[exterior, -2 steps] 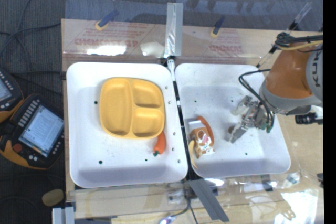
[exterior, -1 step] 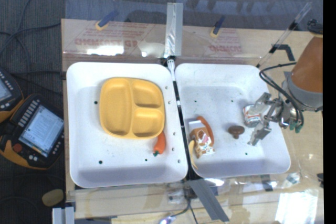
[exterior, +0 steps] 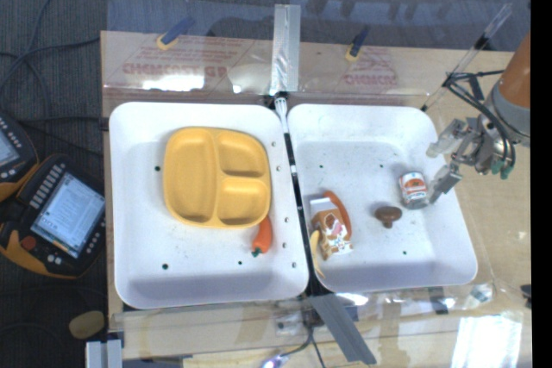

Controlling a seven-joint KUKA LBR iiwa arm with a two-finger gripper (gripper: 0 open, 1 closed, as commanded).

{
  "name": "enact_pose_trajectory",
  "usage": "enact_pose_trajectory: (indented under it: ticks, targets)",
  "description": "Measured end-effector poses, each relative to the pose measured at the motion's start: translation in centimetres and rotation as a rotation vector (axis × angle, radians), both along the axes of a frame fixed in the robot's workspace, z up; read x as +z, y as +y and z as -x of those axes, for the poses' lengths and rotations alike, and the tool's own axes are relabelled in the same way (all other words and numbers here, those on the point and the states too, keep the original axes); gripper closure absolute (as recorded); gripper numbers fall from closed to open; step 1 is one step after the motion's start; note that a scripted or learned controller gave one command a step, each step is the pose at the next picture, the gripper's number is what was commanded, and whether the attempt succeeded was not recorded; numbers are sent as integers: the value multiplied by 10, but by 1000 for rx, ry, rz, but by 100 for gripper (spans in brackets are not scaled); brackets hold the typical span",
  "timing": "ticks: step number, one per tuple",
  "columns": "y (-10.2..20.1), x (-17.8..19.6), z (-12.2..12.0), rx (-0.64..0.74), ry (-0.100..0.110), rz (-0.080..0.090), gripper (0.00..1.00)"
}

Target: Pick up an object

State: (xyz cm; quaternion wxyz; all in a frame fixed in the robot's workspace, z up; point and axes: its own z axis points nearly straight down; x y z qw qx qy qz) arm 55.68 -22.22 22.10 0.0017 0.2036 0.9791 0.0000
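One small can lies near the right wall of the right bin, just beside the tool, whose fingers stand wide and hold nothing. For a sound grasp, the tool should, in my judgement, centre over the can and straddle it before closing, keeping off the bin wall and the brown piece nearby.

A small can with a red-and-white label lies tilted near the right bin's right wall. Beside it sits a brown piece, possibly a mushroom.

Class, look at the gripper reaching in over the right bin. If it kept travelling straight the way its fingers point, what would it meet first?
Most likely the small can: the gripper points down-left, one finger tip right beside it. Height above the bin is unclear, so it might pass over.
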Motion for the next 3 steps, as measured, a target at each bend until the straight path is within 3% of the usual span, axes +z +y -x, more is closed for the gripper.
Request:
enact_pose_trajectory:
  ticks: [1, 2, 3]
  targets:
    - [22, -64, 10, -340, 5, -1, 0]
    - [47, -129, 7, -591, -2, -6, 0]
    - [47, -119, 6, -590, -6, -4, 100]
